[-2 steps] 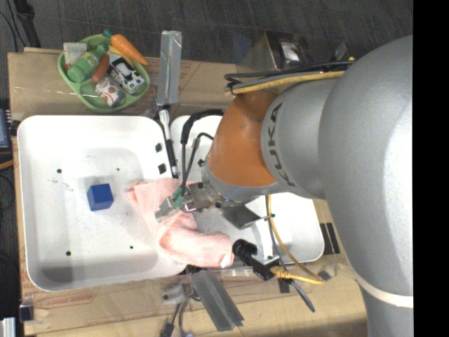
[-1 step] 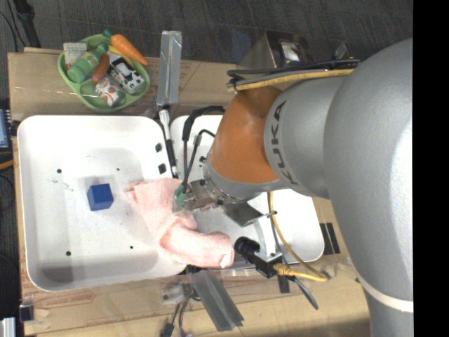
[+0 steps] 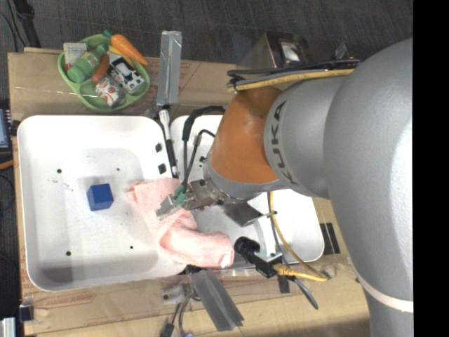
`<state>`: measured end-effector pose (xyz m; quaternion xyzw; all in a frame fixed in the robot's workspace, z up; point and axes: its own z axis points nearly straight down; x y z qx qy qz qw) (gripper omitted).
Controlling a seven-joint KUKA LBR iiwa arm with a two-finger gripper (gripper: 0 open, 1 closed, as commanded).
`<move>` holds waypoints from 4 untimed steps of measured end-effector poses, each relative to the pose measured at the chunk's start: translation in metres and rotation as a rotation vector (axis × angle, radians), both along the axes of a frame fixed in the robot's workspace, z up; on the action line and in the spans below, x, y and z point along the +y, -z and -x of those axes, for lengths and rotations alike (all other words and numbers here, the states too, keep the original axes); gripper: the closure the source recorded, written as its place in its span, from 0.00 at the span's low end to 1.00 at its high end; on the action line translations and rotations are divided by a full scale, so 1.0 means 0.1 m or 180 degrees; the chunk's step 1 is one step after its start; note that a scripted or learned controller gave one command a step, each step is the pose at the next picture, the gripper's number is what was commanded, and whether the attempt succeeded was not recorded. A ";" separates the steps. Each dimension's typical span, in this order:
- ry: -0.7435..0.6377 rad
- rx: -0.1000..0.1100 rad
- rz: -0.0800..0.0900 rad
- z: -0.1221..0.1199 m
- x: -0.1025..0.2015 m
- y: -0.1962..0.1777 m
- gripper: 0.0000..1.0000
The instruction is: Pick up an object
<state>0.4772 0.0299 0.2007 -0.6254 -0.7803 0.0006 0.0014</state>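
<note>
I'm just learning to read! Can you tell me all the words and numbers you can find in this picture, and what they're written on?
"KUKA": dark letters running down the grey arm, partly turned out of sight.
The packets in the green bowl carry printing, but it is too small and blurred to read.
The blue cube and the pink cloth bear no writing that I can see.

The left bin (image 3: 42,188) is white, with a few small dark dots on its floor. In it lies a blue cube (image 3: 100,196). The cloth (image 3: 186,234) on the bin's right edge is pale pink. The arm (image 3: 337,139) is grey, with an orange band (image 3: 242,142). The bowl (image 3: 91,98) behind the bins is light green, and a carrot (image 3: 126,47) in it is orange. The bench (image 3: 203,76) is light brown.
</note>
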 end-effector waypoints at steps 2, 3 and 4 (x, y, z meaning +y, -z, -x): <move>-0.0714 0.0016 0.0001 -0.54 0.81 0.54 0.00; -0.0731 0.0029 0.0001 -0.54 0.81 0.45 1.00; -0.0178 0.0014 0.0004 -0.15 0.93 0.31 1.00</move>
